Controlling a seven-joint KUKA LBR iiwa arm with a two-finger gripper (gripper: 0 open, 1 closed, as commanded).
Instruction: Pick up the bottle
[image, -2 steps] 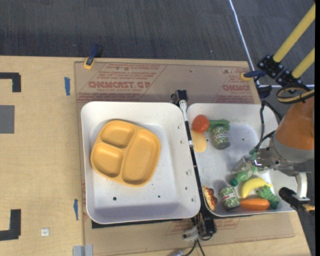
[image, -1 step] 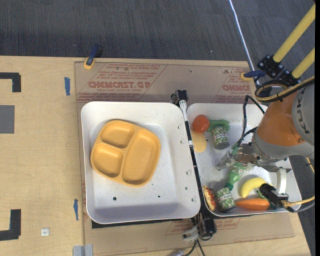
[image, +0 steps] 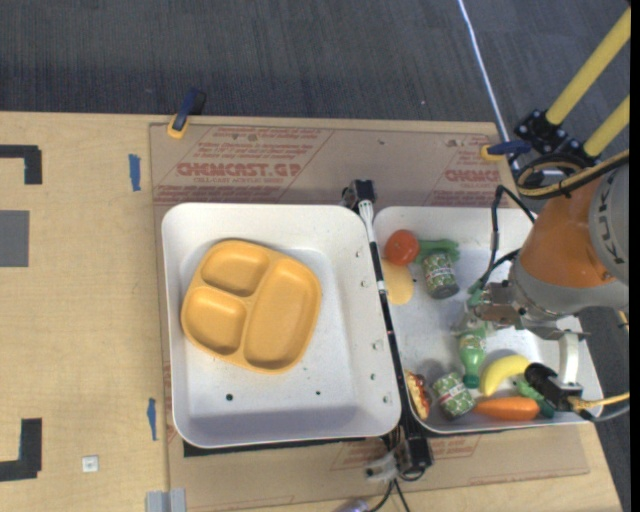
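A small green bottle (image: 471, 351) lies in the right bin (image: 447, 219), just left of a yellow banana (image: 504, 372). My gripper (image: 488, 308) hangs over the right bin directly behind the bottle, at the end of the grey arm with its orange band (image: 562, 252). From this angle the gripper's body covers the bottle's far end, and I cannot make out whether they touch.
The right bin also holds a red tomato (image: 401, 246), a green-labelled jar (image: 438, 273), a second jar (image: 453, 394), a carrot (image: 508, 407) and a pale yellow piece (image: 399, 288). The left bin (image: 200, 400) carries an orange divided plate (image: 251, 304).
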